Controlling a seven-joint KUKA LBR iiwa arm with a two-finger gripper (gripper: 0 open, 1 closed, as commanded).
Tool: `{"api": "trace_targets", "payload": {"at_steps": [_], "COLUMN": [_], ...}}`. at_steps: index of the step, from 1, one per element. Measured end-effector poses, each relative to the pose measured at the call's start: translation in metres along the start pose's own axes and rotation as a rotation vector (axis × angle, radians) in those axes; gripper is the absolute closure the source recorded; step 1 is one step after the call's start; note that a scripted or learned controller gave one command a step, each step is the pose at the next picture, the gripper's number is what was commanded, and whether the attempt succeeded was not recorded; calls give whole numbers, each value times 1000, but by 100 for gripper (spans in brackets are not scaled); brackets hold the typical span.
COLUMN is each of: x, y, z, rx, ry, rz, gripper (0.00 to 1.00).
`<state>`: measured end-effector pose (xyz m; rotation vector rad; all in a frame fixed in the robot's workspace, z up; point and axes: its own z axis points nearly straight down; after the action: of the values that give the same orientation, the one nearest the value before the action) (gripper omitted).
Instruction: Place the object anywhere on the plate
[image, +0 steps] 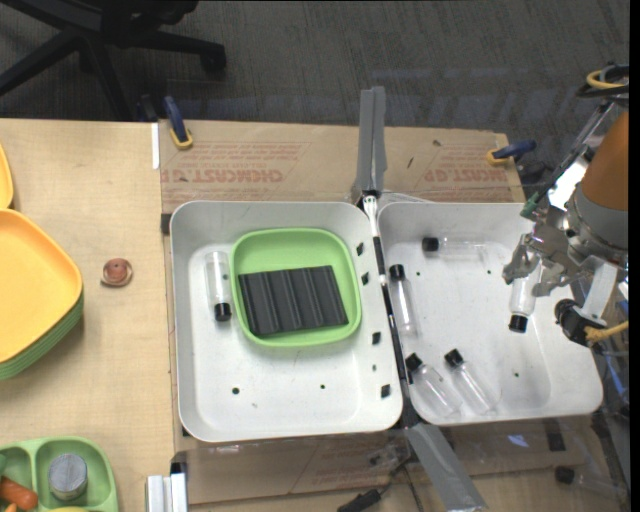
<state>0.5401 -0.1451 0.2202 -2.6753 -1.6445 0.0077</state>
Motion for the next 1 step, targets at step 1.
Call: {"api": "trace_targets", "payload": {"at_steps": [1], "x": [0], "y": [0], "z": [0], "rx": [0], "ry": [0], "rz": [0], "gripper": [0]}}
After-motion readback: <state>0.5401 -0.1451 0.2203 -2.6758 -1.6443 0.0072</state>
